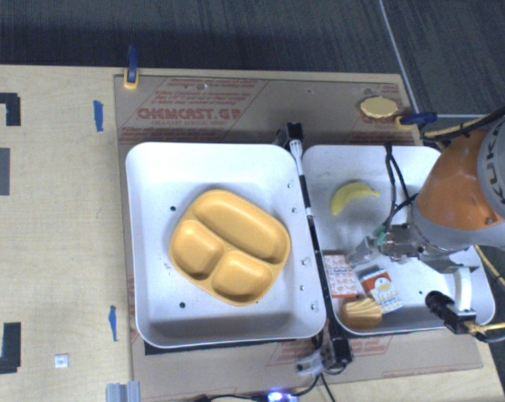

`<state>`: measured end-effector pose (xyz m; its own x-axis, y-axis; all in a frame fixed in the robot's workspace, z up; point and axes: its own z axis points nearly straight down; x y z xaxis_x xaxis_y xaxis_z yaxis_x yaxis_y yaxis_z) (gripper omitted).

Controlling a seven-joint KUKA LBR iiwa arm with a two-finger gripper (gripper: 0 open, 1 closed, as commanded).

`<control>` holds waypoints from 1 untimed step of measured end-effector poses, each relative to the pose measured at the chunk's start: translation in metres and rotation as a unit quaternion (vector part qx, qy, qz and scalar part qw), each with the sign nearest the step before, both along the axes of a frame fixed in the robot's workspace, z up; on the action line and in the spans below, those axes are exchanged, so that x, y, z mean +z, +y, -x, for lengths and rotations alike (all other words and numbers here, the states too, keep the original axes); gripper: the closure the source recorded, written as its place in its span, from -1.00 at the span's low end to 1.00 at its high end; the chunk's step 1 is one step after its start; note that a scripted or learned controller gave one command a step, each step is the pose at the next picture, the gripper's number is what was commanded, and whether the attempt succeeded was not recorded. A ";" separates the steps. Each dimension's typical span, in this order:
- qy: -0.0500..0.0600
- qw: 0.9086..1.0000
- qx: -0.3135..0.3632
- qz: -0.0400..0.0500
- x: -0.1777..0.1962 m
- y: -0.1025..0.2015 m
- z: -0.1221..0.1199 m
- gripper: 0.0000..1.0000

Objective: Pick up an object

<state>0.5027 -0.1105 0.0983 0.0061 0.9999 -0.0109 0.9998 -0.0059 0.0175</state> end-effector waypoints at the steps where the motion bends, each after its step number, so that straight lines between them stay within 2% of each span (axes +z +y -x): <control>1: 0.005 1.000 0.002 -0.004 -0.012 0.017 0.022 -1.00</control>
<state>0.4811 -0.0932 0.0863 0.0019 1.0000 -0.0026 1.0000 -0.0018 0.0068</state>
